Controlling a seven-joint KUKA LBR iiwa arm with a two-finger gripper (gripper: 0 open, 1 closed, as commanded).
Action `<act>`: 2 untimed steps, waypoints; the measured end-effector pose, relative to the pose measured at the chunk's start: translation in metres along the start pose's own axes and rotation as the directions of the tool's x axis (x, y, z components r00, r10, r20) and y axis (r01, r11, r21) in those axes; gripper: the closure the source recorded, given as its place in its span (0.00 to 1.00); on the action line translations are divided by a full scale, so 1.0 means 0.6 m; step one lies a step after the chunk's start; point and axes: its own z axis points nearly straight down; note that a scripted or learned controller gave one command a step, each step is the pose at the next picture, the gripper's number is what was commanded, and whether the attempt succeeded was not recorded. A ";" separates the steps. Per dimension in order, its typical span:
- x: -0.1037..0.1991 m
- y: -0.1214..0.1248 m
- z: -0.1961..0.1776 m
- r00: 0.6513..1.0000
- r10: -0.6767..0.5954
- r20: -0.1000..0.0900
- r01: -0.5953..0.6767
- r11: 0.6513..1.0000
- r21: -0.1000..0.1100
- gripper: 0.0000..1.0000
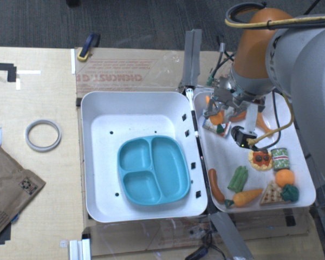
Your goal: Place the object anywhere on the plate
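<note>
The gripper (221, 115) hangs low over the right bin (309, 183), well right of the blue plate (151, 169) in the left bin (92, 161). A small orange and white object (217, 121) sits just beneath it (whether it is clamped or loose, I cannot tell). To do this well, I would confirm the hold, lift straight up clear of the dividing rims, then carry left over the plate.
</note>
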 end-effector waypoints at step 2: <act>0.107 -0.154 -0.001 1.000 -0.022 -0.001 0.022 1.000 0.000 1.00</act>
